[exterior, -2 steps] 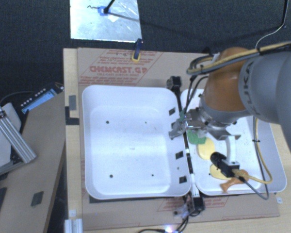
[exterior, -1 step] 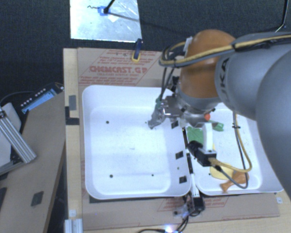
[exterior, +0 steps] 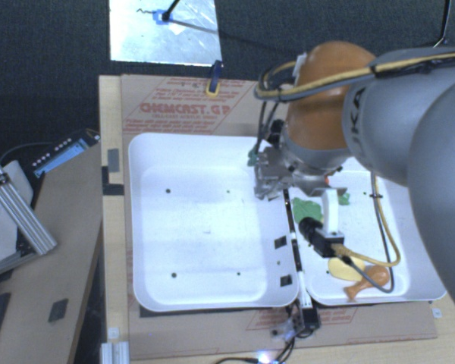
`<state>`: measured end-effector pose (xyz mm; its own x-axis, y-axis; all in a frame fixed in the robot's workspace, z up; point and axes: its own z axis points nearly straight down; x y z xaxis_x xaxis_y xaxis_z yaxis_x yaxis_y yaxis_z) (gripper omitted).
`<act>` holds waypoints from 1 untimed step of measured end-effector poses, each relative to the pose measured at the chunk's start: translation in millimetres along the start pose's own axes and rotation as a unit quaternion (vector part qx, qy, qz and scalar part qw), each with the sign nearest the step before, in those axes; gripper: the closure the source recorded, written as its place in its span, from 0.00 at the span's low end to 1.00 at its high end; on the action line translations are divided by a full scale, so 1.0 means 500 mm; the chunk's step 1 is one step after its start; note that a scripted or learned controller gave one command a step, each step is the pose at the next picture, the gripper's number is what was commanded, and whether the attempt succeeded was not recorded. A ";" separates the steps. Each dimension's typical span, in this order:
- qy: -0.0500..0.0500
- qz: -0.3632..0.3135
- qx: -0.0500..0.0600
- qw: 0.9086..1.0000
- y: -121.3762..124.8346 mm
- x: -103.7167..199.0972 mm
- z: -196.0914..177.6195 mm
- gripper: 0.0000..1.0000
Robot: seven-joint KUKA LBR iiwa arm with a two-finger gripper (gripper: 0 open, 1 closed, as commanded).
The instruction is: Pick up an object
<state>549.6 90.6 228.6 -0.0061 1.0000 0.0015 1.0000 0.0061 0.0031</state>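
- The tool (exterior: 269, 177) hangs over the seam between the two white bins; released or clenched, I cannot tell.
- A crumpled green piece (exterior: 305, 207) lies in the right bin (exterior: 409, 279), just beside the tool.
- A smooth yellow oval object (exterior: 341, 268) lies near the front wall, long axis slanting toward a tan rounded object (exterior: 373, 277).

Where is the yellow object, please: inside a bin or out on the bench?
Inside: the yellow object lies on the floor of the view's right bin.
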 end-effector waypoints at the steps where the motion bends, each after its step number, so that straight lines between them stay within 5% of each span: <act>1: 0.004 -0.006 -0.004 1.000 -0.017 0.268 -0.210 1.00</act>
<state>540.2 224.5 333.7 -0.0181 0.9998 0.0085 0.9998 0.0180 0.0120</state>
